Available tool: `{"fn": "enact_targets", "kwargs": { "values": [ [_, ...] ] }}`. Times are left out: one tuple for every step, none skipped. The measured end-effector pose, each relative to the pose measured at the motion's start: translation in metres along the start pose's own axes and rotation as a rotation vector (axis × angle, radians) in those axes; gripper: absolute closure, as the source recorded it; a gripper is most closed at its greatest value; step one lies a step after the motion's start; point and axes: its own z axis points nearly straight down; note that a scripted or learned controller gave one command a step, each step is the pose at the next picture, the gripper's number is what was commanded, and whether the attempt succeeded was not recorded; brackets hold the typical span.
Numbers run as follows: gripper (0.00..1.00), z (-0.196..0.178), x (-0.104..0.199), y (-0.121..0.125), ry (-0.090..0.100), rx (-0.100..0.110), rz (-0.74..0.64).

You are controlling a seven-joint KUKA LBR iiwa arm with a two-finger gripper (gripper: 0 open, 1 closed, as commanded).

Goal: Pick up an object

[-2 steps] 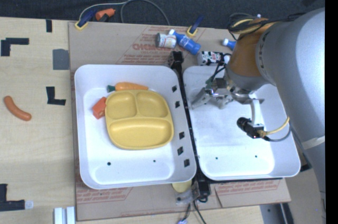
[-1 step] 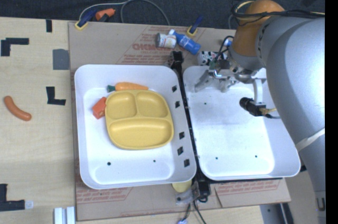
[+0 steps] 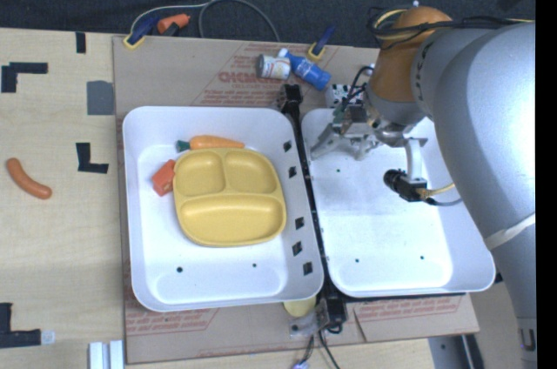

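In the left bin lies a yellow divided plate. An orange carrot rests along the plate's far edge, and a small red-orange piece touches its left side. My gripper is low over the far left corner of the right bin, close to the divider between the bins. Its two metal fingers stand spread apart, open, with nothing between them. The grey arm with its orange band covers the right bin's far right part.
A black cable plug hangs from the wrist over the right bin. Behind the bins lie a blue-and-white bottle and an orange clamp. A toy sausage lies on the bench at far left.
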Motion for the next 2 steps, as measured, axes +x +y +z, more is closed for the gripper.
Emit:
{"fn": "enact_targets", "kwargs": {
  "values": [
    [0.0,0.0,-0.007,0.014,0.003,0.001,0.0],
    [1.0,-0.01,-0.007,0.015,0.0,0.0,-0.002]
  ]
}}
